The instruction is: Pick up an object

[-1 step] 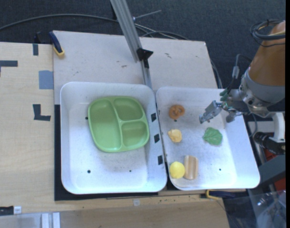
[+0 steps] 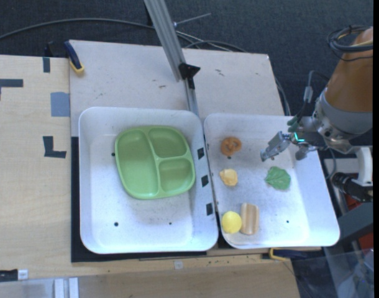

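End effector (image 2: 271, 150) hovered over the right shallow white bin (image 2: 314, 222), above and just left of the green leafy lump (image 2: 278, 178); cannot tell how its grip stood, nothing seen held. Relative to that green lump: orange-brown round piece (image 2: 231, 145) sat up-left, small yellow lumpy piece (image 2: 228, 177) straight left, yellow ball (image 2: 231, 221) and tan bread-like block (image 2: 249, 218) down-left, touching each other. Light green divided plastic plate (image 2: 155, 162) lay far left in the left white bin (image 2: 102, 228) on the worktop (image 2: 28, 185).
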Controlling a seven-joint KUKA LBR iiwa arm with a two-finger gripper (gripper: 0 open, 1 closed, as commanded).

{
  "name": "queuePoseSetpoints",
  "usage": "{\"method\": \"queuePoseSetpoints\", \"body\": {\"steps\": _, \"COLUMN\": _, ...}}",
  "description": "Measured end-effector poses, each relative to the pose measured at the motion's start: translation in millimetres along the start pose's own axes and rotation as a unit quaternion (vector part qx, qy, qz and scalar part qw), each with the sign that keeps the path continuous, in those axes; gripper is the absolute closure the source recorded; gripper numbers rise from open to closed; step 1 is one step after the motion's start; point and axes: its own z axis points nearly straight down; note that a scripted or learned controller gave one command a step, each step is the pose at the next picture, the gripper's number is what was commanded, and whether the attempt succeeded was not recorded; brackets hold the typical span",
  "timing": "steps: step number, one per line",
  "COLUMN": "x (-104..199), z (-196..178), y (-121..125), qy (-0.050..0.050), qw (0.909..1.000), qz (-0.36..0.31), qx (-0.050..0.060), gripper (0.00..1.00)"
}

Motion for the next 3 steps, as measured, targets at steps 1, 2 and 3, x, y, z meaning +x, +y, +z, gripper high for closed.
{"method": "queuePoseSetpoints", "body": {"steps": 1, "x": 10.3, "z": 50.9, "y": 0.3, "qy": 0.000, "qw": 1.0000, "qz": 0.001, "qx": 0.002, "gripper": 0.00}}
{"method": "queuePoseSetpoints", "body": {"steps": 2, "x": 12.4, "z": 96.6, "y": -7.0, "qy": 0.000, "qw": 1.0000, "qz": 0.001, "qx": 0.003, "gripper": 0.00}}
{"method": "queuePoseSetpoints", "body": {"steps": 3, "x": 15.9, "z": 157.3, "y": -16.9, "qy": 0.001, "qw": 1.0000, "qz": 0.001, "qx": 0.004, "gripper": 0.00}}
